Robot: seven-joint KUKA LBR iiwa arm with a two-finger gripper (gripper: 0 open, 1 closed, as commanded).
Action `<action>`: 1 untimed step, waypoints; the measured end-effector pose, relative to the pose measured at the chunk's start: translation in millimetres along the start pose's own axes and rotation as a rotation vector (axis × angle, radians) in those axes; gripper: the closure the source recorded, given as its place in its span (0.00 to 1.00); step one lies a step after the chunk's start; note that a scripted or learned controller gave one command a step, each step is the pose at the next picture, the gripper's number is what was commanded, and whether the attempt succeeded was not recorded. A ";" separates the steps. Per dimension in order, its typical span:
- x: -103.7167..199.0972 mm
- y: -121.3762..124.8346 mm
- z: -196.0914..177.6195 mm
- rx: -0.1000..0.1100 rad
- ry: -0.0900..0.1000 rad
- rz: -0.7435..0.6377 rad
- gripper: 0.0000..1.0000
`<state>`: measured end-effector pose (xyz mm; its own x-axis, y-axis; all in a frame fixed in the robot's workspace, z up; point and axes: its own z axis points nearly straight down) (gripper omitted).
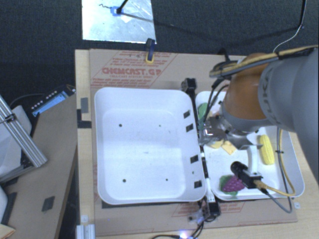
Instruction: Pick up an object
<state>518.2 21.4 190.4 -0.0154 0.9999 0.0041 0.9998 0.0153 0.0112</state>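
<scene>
My gripper (213, 132) is down in the right bin (294, 176), near its left wall, mostly covered by the grey and orange wrist above it. Pale yellow pieces (223, 145) lie right below the gripper. A green thing (202, 111) shows just behind it by the bin's far left corner. A yellow corn cob (266, 149) lies to the right, next to a white piece (252, 158). A purple bunch of grapes (232, 184) on a green leaf sits at the bin's near edge.
The left bin (144, 143) stands beside the right one, joined by black clips (194, 158) along the shared wall. Both bins rest on a cardboard sheet (129, 68). A shiny plate (118, 14) lies on the floor beyond.
</scene>
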 end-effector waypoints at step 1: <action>61.2 31.2 6.4 0.007 -0.003 0.005 1.00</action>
<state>548.6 83.1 184.6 -0.0105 0.9999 0.0010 0.9999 0.0105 0.0045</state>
